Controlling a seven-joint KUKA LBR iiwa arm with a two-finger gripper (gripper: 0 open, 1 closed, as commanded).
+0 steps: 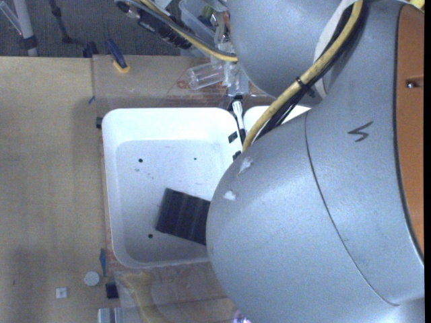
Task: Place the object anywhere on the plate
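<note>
On the left lay a bare tan bench (47, 180), with a few small fittings near its lower edge. Next came a shallow white bin (111, 180) with rounded corners and a few dark specks on its floor. In the bin's lower right part lay the black object (180, 215) — a flat, dark, roughly rectangular slab, set at a slight tilt, its right end hidden under the robot. It looked stiff and fairly light, with a matte surface that probably would not slip; a grasp across its narrower width, near the exposed middle, seemed the safest hold. Further right, the grey arm (316, 221) bulked very large and close to the camera, crossed by a yellow and black cable (323, 59). I could not tell the gripper's state, and could not make out a plate.
</note>
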